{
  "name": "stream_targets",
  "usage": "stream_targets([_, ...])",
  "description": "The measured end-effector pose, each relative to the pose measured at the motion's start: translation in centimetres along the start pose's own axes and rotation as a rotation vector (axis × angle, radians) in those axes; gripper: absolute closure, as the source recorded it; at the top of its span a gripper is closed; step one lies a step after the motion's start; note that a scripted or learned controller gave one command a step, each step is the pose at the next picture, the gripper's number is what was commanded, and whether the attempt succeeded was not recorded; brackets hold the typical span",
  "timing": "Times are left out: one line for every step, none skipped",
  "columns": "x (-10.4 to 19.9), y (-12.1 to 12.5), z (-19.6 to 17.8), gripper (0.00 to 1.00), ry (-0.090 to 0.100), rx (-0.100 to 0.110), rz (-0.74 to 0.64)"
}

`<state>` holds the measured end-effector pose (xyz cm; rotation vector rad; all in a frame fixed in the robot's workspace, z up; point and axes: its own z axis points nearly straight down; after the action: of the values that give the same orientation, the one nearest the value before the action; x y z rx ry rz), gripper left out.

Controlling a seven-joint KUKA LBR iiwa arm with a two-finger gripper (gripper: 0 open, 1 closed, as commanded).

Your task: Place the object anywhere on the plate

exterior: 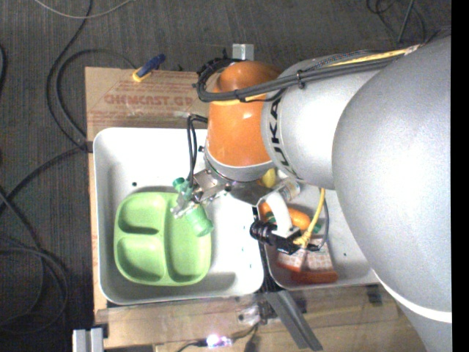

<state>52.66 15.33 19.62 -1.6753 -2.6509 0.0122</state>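
Observation:
A light green plate [150,248] with three compartments lies in the left bin [110,160]. My gripper [185,199] hangs over the plate's upper right corner, under the orange wrist band. A small light green object [201,224] sits right below the gripper, at the plate's right rim. Whether it is held or resting on the rim I cannot tell. A small teal piece [178,184] shows just above the gripper.
The right bin [352,273] holds an orange item [296,218], a red item [311,274] and a yellow one [270,178], largely hidden by the arm. The arm's large grey body covers the right side. Cardboard [139,101] lies behind the left bin.

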Motion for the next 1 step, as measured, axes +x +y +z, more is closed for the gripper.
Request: stream_targets([6.62, -1.76, -0.54, 1.0, -0.001, 0.001, -0.102])
